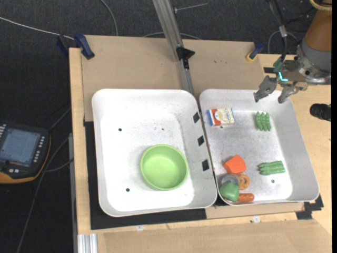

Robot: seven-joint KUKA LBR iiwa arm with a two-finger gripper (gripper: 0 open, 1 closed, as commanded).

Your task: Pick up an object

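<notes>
My gripper [275, 93] hangs over the far right corner of the right bin [295, 141], open, with nothing between its fingers. Just below it lies a small green ridged toy [263, 121]. A white carton with red and blue print [220, 116] sits to the left of that. Nearer the front lie an orange block [235, 164], a green bundle [271, 167], and a cluster with a green rounded piece [229, 191], an orange ring [244, 181] and an orange-red piece [246, 197].
The left bin [110, 115] holds a light green bowl [164, 166]. A metal pole [171, 30] slants over the bench between the bins. Blue and yellow clamps [84, 46] grip the far edge of the board. A handheld control pendant [21, 149] lies at far left.
</notes>
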